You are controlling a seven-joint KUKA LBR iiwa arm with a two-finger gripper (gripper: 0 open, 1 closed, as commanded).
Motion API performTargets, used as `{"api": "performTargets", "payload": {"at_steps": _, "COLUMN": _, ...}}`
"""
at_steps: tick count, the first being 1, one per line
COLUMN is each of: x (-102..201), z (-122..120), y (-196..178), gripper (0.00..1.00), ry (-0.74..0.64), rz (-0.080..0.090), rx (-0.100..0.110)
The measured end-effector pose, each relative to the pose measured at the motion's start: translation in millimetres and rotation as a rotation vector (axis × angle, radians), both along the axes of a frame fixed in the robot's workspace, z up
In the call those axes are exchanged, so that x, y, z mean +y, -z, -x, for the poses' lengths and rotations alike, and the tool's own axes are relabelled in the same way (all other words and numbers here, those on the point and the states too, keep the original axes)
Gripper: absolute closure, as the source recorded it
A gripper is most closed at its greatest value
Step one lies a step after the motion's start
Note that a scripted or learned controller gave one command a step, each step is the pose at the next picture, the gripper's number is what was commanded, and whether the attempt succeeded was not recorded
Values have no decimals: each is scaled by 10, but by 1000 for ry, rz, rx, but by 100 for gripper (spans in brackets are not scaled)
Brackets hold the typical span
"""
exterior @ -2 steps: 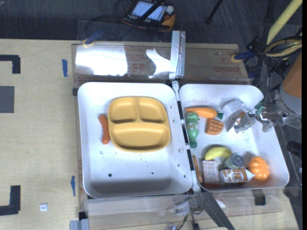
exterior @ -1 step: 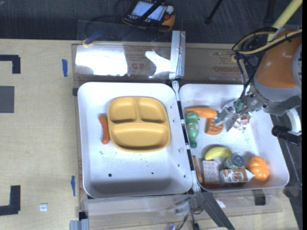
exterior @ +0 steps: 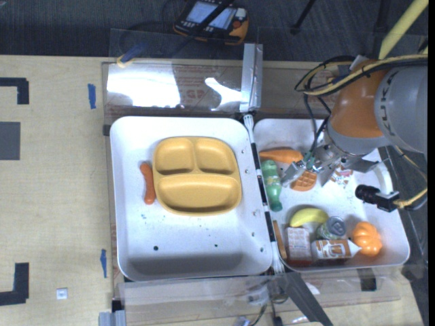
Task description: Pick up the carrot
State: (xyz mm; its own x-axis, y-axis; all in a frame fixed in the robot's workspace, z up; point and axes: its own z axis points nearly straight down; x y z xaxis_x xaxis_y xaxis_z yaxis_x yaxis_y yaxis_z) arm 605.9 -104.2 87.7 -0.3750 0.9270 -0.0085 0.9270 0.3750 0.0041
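Just pincer (exterior: 314, 170) over waffle (exterior: 305, 180)

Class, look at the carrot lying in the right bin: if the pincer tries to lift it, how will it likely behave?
The carrot looks like moulded plastic: probably stiff and light. Its tapered, rounded body may roll or slip. It lies beside the green bottle, which could crowd a grasp.

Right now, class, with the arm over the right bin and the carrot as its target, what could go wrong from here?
1. The orange carrot lies against the upright green bottle and close to the bin's dividing wall, so the fingers may knock the bottle.
2. The grey two-finger gripper hangs over a small orange waffle-like piece, so it might grab that instead.
3. An orange sausage-shaped toy beside the yellow divided plate could be mistaken for the carrot.
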Motion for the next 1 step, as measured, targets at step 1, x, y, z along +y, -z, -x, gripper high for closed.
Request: {"api": "performTargets", "payload": {"at_steps": 1, "x": -206, "z": -468, "y": 19, "gripper": 0, "ry": -315, "rz": -4, "rx": 6}}
